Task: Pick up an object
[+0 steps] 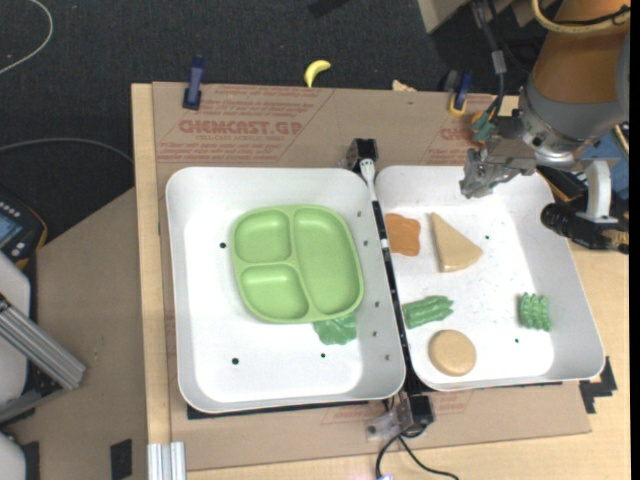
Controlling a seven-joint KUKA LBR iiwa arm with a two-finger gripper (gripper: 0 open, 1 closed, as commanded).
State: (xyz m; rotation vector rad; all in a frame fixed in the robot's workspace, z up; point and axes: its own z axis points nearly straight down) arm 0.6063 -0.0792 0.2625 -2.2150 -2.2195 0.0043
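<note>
Green divided plate (pixel 297 262) sat in left bin (pixel 195 298), green scrap (pixel 337 331) at its lower edge. Right bin (pixel 570 318) held orange piece (pixel 403 234), green bit (pixel 428 311), tan wedge (pixel 455 244), round tan disc (pixel 452 352), green chunk (pixel 534 311). Hand (pixel 483 180) hovered over bin's upper edge, nothing between fingers; spread unclear, cannot tell.
</note>
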